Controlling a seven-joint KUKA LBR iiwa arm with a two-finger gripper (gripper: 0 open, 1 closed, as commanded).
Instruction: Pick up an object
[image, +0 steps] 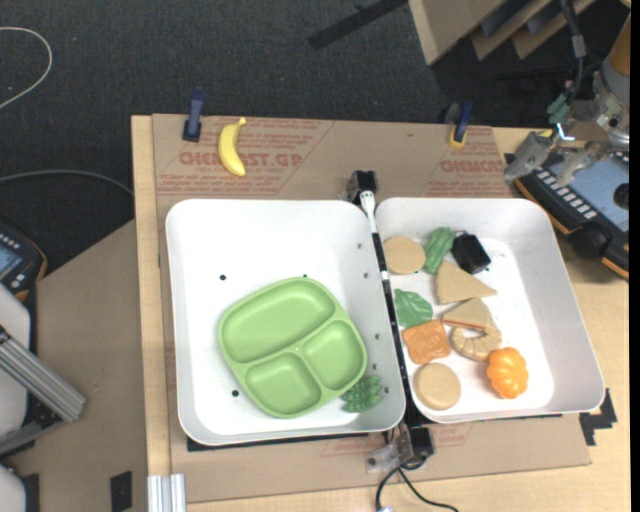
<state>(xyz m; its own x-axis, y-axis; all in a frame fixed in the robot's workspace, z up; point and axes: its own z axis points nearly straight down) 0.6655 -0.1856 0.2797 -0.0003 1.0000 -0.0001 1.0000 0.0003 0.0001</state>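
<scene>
The right bin (560, 300) holds several toy foods. Among them are a tan round biscuit (405, 254), a black block (470, 251), a tan wedge (462, 285), an orange waffle piece (430, 341), an orange pumpkin-like toy (507, 371) and a tan disc (437, 385). In the left bin (195, 300) lies a green divided plate (290, 345) with a green leafy toy (362, 393) at its lower right corner. My gripper (585, 120) sits at the frame's top right, beyond the right bin's far corner and well away from every object, with nothing visibly in it.
A yellow toy banana (232, 146) lies on the cardboard behind the left bin. Blue clamps (193, 117) (459, 125) hold the board's back edge. A pendant with a screen (590, 205) rests right of the right bin. A black clip (364, 186) joins the bins.
</scene>
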